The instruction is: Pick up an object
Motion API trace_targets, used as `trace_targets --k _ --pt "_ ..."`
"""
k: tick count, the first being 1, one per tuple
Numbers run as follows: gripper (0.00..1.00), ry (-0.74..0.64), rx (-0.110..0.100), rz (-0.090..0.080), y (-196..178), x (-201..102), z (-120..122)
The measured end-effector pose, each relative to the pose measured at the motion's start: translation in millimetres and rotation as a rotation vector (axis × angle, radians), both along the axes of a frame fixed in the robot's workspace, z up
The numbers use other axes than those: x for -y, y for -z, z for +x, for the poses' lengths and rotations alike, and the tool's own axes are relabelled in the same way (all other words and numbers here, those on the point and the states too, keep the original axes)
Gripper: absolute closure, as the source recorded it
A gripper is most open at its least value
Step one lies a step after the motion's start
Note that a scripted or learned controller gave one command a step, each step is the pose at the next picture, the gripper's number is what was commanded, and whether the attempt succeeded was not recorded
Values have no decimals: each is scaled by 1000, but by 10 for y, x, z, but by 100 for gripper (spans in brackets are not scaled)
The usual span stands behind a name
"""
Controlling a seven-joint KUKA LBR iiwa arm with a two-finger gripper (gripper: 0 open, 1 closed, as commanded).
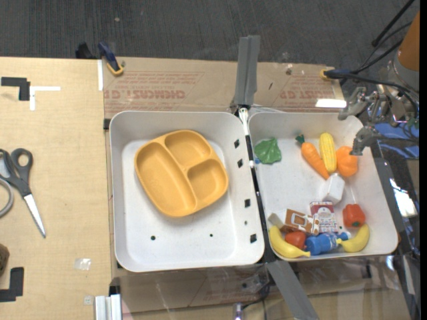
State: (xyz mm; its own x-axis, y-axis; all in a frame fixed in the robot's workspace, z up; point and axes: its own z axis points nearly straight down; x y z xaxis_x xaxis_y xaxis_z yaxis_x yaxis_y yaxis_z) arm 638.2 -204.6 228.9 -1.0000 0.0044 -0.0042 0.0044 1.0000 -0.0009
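We hover our end effector (365, 122) at the right bin's (383, 192) upper right corner, its grasp state impossible to tell, just above the corn (327, 152) and carrot (313, 160) waiting below.

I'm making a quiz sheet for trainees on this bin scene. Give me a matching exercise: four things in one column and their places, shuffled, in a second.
Things:
1. yellow divided plate
2. green toy
3. corn cob
4. scissors

Places:
A. on the bench, left of both bins
B. far left corner of the right bin
C. in the left bin
D. beside the carrot, far side of the right bin

Pairs: 1-C, 2-B, 3-D, 4-A
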Motion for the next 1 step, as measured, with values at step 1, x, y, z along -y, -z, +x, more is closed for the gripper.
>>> trace_targets --k 1 --pt "0 -79 -1 0 1307 -245 -130"
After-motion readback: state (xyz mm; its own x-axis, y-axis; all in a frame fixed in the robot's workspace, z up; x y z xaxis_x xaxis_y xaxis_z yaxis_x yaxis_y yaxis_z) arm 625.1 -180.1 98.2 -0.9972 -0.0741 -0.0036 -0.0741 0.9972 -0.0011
